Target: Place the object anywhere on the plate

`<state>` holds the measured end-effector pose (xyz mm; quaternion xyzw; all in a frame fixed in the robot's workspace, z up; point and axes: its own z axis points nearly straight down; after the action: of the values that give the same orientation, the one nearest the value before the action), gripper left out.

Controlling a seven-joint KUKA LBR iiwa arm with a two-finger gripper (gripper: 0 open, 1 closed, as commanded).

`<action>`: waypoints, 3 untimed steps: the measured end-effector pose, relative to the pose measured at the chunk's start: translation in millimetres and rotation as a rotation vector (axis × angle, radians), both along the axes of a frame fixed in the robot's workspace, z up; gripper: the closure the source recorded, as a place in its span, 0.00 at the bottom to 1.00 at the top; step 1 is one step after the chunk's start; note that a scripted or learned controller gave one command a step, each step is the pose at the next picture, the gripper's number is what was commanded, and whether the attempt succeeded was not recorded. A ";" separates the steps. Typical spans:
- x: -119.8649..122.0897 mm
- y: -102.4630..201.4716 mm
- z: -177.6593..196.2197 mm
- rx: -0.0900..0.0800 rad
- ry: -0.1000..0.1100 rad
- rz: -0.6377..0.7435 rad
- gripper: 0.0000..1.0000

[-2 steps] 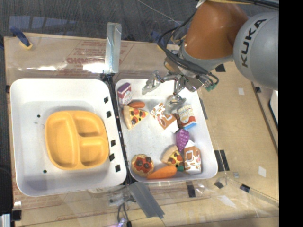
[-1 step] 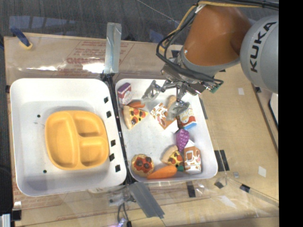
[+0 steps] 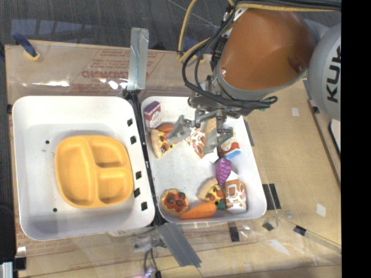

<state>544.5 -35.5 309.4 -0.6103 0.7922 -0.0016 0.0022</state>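
The yellow divided plate [image 3: 93,169] sits in the left bin [image 3: 23,126]. The gripper [image 3: 200,133] hangs open over the right bin [image 3: 255,178], straddling a small toy food piece [image 3: 199,142]: probably light, rigid, slippery; grip its flanks.

Orange-banded grey arm [image 3: 261,45], yellow and black cables [image 3: 194,25]

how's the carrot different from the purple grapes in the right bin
The carrot is orange and smooth; the grapes are purple and bumpy. The carrot lies lengthwise along the near wall of the right bin; the grapes sit nearer the middle, just below the gripper, pointing up and down the view. The carrot looks longer and slimmer, the grapes shorter and wider. Both are toy food in that bin, neither on the yellow plate.
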 end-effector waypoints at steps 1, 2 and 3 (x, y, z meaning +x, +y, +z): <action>-35.4 -3.6 42.0 -0.001 0.000 0.105 0.00; -66.6 -17.7 68.2 -0.002 -0.001 0.154 0.00; -64.1 -52.7 47.6 -0.001 0.008 0.473 0.00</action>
<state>480.5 -88.3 357.1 -0.7788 0.6273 0.0010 -0.0006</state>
